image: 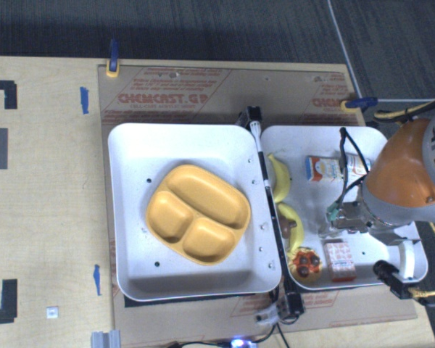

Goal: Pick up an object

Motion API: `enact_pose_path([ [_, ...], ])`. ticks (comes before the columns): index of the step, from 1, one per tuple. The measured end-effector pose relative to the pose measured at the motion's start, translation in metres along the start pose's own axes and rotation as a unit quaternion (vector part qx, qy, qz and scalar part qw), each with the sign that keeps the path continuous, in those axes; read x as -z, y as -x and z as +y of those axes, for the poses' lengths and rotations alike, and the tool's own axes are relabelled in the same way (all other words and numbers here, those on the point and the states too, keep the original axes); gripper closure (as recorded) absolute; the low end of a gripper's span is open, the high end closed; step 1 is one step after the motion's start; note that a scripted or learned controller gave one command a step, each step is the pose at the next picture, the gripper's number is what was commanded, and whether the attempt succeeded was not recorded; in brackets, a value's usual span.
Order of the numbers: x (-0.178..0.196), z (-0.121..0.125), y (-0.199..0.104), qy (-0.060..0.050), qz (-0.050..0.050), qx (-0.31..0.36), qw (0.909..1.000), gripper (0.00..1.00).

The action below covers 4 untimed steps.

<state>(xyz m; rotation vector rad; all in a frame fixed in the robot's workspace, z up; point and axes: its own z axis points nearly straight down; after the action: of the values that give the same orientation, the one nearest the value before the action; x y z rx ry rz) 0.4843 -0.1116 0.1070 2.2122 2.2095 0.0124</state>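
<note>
Gripper (pixel 338 216) sits low in my right bin (pixel 373 138), state undeterminable; red-and-white packet (pixel 339 258) lies at six o'clock beside it; risk: cramped clutter, bananas (pixel 284 198) at nine o'clock, could foul my grasp.

We look down at a slant from one fixed camera above the bench (pixel 43 216), taking in both white bins (pixel 123 194) whole, the arm (pixel 402 176) entering from our right.

Yellow three-part tray (pixel 197 213) in white bin (pixel 130 151); yellow bananas (pixel 280 180); orange-banded grey arm (pixel 406 172).
</note>
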Motion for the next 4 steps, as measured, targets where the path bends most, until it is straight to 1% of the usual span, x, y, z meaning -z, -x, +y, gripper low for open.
enact_pose_path([
  [1,0.0,0.0,0.0,0.0,0.0,0.0,1.0,0.0],
  [2,-0.02,-0.004,-0.015,-0.004,-0.001,-0.002,1.0,0.0],
  [4,-0.02,-0.004,-0.016,-0.004,-0.001,-0.002,1.0,0.0],
])
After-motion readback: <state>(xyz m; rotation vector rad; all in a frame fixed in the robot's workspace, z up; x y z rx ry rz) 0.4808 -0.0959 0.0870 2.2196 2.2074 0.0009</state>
